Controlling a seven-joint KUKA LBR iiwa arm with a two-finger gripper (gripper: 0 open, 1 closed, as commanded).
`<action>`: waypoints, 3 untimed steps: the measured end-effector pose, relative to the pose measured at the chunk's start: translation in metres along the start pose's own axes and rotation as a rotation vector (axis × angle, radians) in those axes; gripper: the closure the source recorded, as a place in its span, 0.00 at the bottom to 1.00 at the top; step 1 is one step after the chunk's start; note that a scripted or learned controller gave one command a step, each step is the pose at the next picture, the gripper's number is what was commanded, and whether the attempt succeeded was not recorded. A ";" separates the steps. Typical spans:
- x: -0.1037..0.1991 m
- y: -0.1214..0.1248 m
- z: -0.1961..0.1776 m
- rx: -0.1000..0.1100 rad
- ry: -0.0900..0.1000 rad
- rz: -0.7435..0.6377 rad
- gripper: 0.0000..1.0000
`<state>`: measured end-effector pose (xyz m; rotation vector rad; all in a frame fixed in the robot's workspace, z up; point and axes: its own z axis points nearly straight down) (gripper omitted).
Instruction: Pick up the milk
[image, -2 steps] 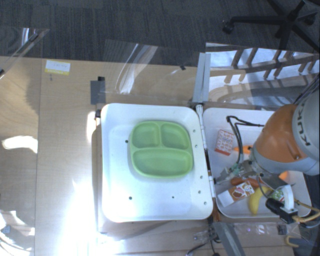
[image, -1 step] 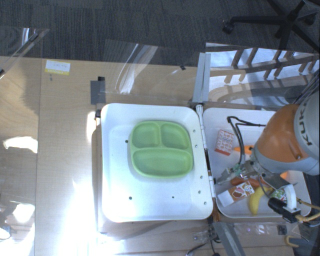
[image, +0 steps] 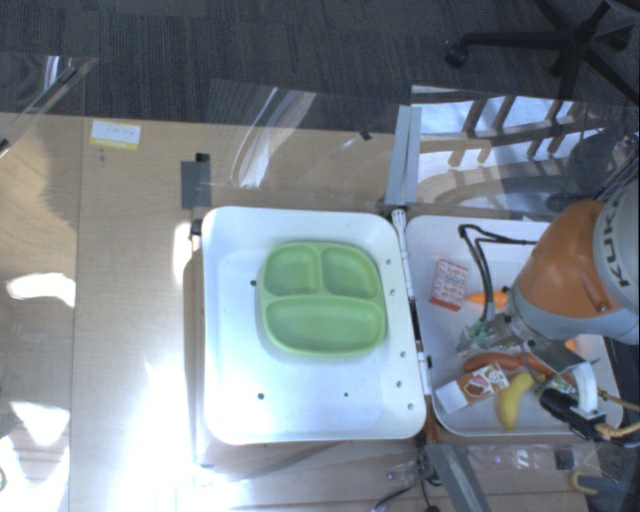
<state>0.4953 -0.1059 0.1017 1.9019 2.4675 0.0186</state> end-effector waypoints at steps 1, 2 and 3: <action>0.000 0.000 0.000 0.000 0.000 0.001 0.00; 0.001 -0.005 0.012 0.012 0.008 -0.070 0.00; 0.000 0.000 0.000 0.000 0.000 -0.072 1.00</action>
